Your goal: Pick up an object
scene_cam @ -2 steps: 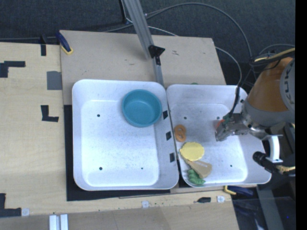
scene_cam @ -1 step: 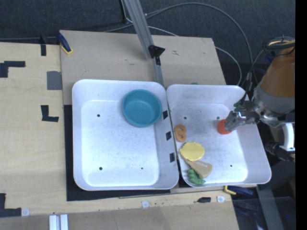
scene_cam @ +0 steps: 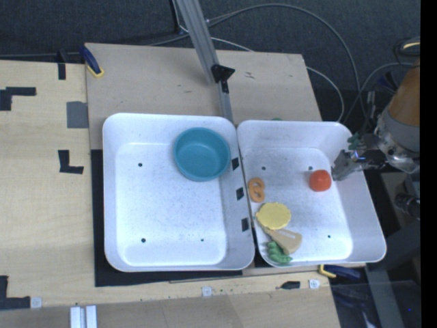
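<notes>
Taking the red ball (scene_cam: 319,180) as the landmark: it lies alone on the floor of the right bin (scene_cam: 355,217), toward that bin's far right part, and nothing touches it. Just to its right, over the bin's right rim, hangs the gripper (scene_cam: 343,165), reaching in from the right on the grey arm (scene_cam: 396,139) with its orange band; the tip is near the ball but apart from it, nothing is seen between the fingers, and whether they stand open or closed I cannot tell. The space between ball and gripper is bare white bin floor, so nothing lies in the way there. Well left of the ball, against the divide between the two bins, sits a small orange ring (scene_cam: 256,189). Below and left of the ball lies a yellow disc (scene_cam: 274,215), with a tan wedge (scene_cam: 287,238) touching its near side and a green piece (scene_cam: 276,252) tucked beside the wedge in the bin's near-left corner. Far to the left of the ball, in the left bin (scene_cam: 136,244), a blue bowl (scene_cam: 201,154) stands upright in the far right part of that bin. A grey metal bar (scene_cam: 205,43) slants down from the top toward the gap between the bins, and cables (scene_cam: 293,12) loop across the dark floor beyond them.
</notes>
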`<state>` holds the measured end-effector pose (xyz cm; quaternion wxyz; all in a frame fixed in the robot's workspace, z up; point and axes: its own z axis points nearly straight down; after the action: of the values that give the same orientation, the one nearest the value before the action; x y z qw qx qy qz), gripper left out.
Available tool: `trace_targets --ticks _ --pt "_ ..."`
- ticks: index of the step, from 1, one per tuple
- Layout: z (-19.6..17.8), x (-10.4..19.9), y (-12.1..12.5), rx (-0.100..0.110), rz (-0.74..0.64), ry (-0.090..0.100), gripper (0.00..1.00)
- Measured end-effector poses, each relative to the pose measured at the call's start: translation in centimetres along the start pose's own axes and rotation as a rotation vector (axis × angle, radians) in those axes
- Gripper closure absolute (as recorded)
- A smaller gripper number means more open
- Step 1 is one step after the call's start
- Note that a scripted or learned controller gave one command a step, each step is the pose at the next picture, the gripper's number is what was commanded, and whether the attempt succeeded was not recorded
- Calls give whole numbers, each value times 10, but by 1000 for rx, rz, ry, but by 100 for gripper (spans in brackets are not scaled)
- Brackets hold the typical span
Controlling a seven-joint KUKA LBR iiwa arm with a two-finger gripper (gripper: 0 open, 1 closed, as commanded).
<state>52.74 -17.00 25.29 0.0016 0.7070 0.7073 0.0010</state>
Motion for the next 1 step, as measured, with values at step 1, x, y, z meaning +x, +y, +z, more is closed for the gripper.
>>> trace_targets --ticks 1 --pt "-41 0 1 1 0 0 100"
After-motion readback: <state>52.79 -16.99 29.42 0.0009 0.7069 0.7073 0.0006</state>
